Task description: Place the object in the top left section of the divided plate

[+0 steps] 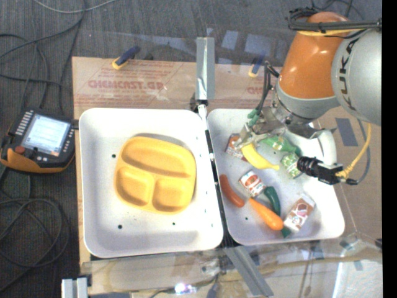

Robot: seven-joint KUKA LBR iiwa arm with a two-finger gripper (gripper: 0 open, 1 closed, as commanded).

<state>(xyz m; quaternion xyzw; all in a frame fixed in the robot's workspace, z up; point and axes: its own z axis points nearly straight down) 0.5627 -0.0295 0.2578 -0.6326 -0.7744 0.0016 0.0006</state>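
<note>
Two shallow white plastic bins: left bin (93, 228), right bin (322, 228). One yellow divided plate (156, 174) with three sections. One yellow banana (257, 159), one orange carrot (267, 213), one red sausage (231, 192), one dark green pepper (272, 196), one small red-and-white can (251, 183), one red-and-white carton (298, 213).

A robotics lab: a big grey and orange robot arm (329, 67) at upper right, a handheld control pendant (38, 141) at left, loose cables (37, 42) on grey carpet (155, 17).
</note>
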